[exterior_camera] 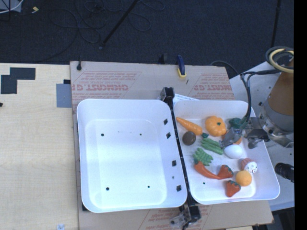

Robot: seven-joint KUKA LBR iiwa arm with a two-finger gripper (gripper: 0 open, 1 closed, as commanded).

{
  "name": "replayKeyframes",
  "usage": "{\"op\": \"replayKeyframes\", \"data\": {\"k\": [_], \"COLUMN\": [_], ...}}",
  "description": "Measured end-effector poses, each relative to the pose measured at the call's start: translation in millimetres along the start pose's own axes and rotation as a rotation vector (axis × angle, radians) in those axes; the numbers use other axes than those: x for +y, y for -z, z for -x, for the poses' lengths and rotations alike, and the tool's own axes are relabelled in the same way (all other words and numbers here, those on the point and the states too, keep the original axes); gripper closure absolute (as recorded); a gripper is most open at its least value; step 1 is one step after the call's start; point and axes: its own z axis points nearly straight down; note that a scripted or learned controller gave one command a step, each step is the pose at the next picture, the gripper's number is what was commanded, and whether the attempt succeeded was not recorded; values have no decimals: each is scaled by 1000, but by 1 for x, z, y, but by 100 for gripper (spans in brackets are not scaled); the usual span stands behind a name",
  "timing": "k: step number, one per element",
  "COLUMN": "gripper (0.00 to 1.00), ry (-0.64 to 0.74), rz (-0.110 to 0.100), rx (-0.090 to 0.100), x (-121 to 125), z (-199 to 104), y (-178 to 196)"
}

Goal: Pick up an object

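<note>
Counter (pixel 33 143): pale wood, with a sheet of printed cardboard (pixel 120 83) under two shallow white bins set side by side.
Left bin (pixel 84 157): white floor dotted with a few small dark holes.
Right bin (pixel 268 186): holds a cluster of toy foods, gathered from the centre toward 3 o'clock.
Carrot (pixel 189 125): orange, lying aslant at 10 o'clock in the right bin, close to the divide between the bins.
Pumpkin (pixel 216 126): small, orange, at 12 o'clock, just beside the carrot's thick end.
Brown ball (pixel 189 138): dark and round, at 9 o'clock, just below the carrot.
Green beans (pixel 211 145): a bunch near the bin's centre, with a second green piece (pixel 202 156) just below it.
White egg (pixel 234 151): at 3 o'clock of the centre, touching or nearly touching the beans.
Red chilli (pixel 211 172): curved, at 6 o'clock, running to a red strawberry-like piece (pixel 226 170).
Orange ball (pixel 243 178): at 4 o'clock, with a spotted white piece (pixel 250 166) above it and a red strawberry (pixel 232 188) below.
Pincer (pixel 233 133): dark, low over the right bin between pumpkin and egg; whether it is spread or pinching anything cannot be told.
Arm (pixel 282 95): enters from 3 o'clock, orange band above the wrist.
</note>
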Motion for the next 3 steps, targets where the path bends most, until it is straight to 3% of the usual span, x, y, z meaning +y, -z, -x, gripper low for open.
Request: {"op": "replayKeyframes", "data": {"k": [1,2,3], "gripper": [0,0,0], "ry": [-5,1,-1], "rz": [-7,2,4], "rx": [1,-5,-5], "x": [-31,-1,50], "z": [34,-24,-25], "y": [-153,-162,-162]}}
